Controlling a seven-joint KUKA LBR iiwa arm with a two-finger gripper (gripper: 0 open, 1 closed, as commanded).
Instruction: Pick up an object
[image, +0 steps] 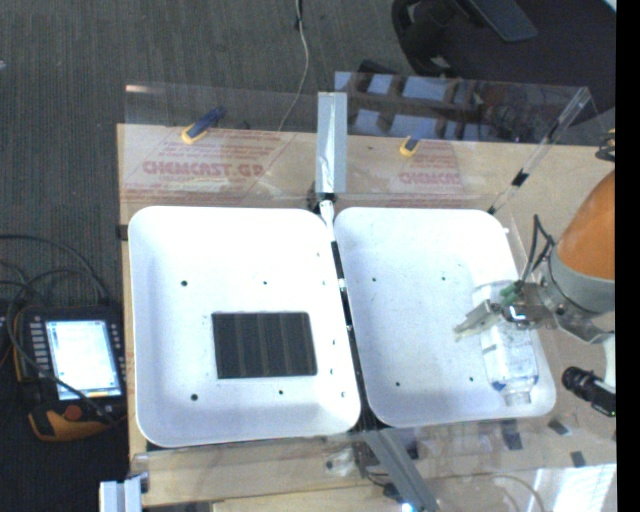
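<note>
A clear plastic bottle (508, 360) lies lengthwise near the right wall of the right bin (420, 250). A dark ribbed rectangular slab (264, 344) rests flat in the middle of the left bin (170, 250). My gripper (480, 306) hangs over the right bin's right side, just above and left of the bottle's upper end. Its fingers are spread open toward the left, with nothing between them. The grey arm with its orange band (592, 240) comes in from the right edge.
The bins meet at a ridge (340, 290) down the middle. Beyond them are a clear plastic sheet, yellow clamps (203, 124) and a grey post (330, 140). A handheld pendant (75, 358) lies left of the bench.
</note>
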